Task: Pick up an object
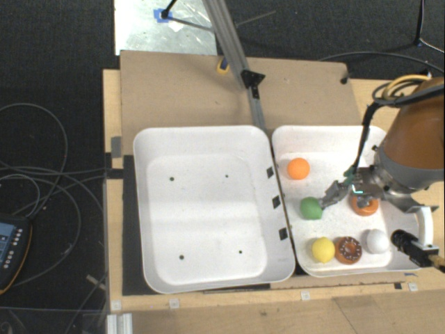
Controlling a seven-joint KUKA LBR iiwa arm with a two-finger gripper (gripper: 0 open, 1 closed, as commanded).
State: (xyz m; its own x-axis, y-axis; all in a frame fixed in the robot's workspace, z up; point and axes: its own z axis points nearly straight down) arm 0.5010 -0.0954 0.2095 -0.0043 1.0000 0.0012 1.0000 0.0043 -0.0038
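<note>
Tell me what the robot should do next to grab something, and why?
Probably a small drop straight down over the green ball. The gripper sits right beside that ball in the right bin, nearer to it than to the orange ball or the yellow ball, and nothing shows in its grasp.

green ball point(311, 208), right bin point(306, 136), near centre

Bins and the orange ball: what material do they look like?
Bins: likely moulded plastic, white with a slight sheen; rounded corners and raised rims suggest it, though coated metal can't be excluded.
Orange ball: smooth, evenly coloured, matte; probably plastic or foam, cannot tell which.
</note>
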